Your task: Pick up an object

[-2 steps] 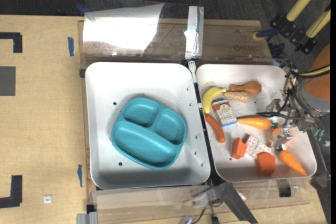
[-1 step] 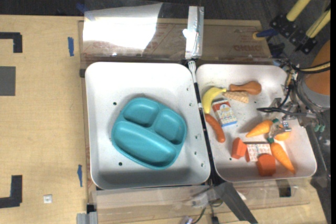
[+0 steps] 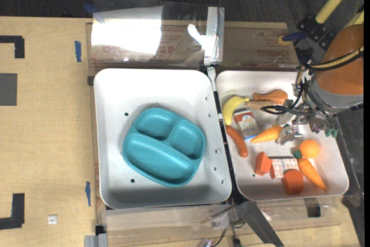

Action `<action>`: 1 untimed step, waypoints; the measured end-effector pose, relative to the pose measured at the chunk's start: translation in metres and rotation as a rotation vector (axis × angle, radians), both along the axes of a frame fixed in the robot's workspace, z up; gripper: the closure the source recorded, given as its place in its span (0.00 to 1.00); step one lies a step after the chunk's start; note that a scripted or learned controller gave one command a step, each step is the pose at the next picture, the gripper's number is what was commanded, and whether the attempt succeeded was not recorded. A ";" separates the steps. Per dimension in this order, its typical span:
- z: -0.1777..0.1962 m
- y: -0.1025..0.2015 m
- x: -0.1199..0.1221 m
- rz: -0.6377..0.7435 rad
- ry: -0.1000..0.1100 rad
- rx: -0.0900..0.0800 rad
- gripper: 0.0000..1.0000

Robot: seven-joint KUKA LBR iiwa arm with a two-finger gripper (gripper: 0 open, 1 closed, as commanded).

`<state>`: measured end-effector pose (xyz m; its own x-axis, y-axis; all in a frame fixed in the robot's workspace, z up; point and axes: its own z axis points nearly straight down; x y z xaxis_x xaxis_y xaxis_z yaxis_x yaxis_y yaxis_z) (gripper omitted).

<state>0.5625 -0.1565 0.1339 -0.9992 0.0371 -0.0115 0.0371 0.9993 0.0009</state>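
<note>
Over the right bin [image 3: 338,179] we find the gripper [image 3: 291,135] low among the toy food; whether it is closed we cannot tell; the small carrot [image 3: 265,136] lies just left, long axis pointing toward it.

two bins [image 3: 110,89], one teal tray [image 3: 165,144], one banana [image 3: 231,107]

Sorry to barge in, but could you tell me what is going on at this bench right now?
A grey KUKA arm reaches in from the right over the right bin, which holds a jumble of toy food: a banana, carrots and orange pieces. Its tool is down among them near a small carrot; whether it grips anything is unclear. The left bin holds a teal divided plate.
</note>
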 end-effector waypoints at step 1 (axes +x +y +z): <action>-0.035 0.029 0.012 -0.324 0.002 0.001 1.00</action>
<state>0.5749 -0.1279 0.0994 -0.9355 0.3532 -0.0090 0.3532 0.9356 0.0010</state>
